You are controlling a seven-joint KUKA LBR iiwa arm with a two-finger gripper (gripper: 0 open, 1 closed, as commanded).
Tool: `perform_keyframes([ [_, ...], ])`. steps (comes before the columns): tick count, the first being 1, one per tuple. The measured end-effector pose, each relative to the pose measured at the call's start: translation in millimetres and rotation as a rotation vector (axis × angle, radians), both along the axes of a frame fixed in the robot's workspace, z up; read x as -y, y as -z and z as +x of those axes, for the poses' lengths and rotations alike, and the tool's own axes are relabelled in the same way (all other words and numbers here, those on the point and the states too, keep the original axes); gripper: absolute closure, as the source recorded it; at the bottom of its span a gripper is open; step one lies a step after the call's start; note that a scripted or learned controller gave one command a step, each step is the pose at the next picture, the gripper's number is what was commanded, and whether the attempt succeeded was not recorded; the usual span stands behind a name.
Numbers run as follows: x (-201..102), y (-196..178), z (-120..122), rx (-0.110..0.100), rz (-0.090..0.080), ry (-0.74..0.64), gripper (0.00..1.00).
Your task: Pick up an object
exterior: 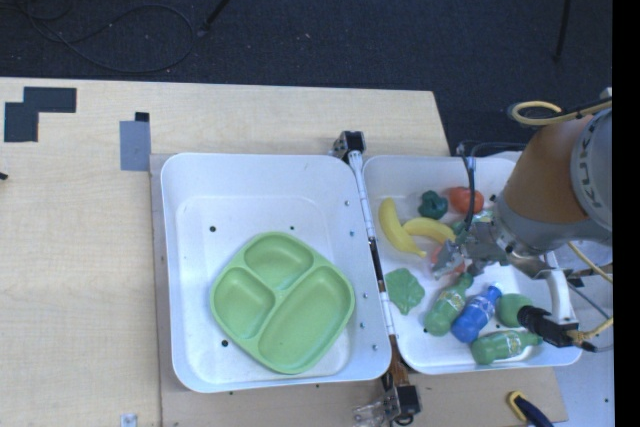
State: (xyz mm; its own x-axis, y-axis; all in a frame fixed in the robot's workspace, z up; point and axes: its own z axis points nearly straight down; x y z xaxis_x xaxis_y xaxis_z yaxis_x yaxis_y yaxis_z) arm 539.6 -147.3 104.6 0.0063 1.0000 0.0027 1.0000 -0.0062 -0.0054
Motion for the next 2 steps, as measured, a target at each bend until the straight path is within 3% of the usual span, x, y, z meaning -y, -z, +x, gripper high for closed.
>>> perform_keyframes([
  [1, -60.6, -86.5, -14.6, 0.002, -0.001, -0.007, 1.0],
  [2, -101.3, -163.9, -39.4, 0.002, -0.002, -0.007, 1.0],
])
